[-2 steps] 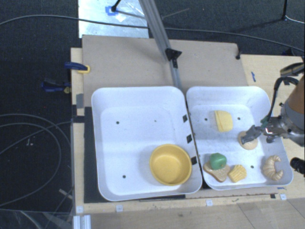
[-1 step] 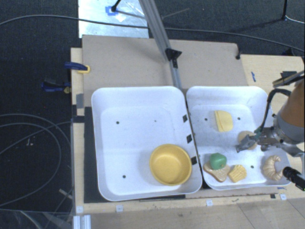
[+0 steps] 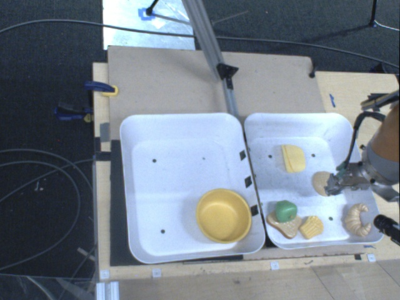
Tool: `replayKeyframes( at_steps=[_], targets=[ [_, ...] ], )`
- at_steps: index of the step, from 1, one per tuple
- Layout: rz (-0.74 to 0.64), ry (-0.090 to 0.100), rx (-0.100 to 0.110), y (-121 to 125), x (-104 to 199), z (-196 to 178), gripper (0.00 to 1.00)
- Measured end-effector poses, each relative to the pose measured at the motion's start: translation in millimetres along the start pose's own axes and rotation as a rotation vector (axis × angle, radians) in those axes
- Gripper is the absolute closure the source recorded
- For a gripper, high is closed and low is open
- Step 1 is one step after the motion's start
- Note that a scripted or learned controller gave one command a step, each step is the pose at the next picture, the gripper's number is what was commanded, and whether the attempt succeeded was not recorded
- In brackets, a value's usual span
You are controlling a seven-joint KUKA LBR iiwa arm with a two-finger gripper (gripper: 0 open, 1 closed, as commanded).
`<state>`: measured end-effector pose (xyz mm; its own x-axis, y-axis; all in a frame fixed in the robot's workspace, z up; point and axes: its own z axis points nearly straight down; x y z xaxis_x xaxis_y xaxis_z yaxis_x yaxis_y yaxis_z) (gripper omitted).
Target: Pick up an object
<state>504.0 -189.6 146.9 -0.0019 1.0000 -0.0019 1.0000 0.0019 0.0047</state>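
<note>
A flat round tan biscuit-like piece [image 3: 320, 182] is lying in the right-hand shallow white bin [image 3: 262, 130], touching the grey gripper [image 3: 333, 185]; how wide that gripper is set, I cannot tell. Pressing at its edge is risking nudging it toward the pale yellow cheese-like block [image 3: 293, 158].

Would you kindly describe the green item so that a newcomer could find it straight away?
Look at the right-hand white bin, then along its near edge. The green item lies at the left end of that row, resting on a tan, toast-like piece. It is the one green thing among yellow and tan food shapes.
</note>
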Motion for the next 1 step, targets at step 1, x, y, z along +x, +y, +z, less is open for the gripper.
replayKeyframes(
  at_steps=[1],
  targets=[
    [-0.003, -0.001, -0.004, 6.9, 0.1, -63.7, 1.0]
  ],
)
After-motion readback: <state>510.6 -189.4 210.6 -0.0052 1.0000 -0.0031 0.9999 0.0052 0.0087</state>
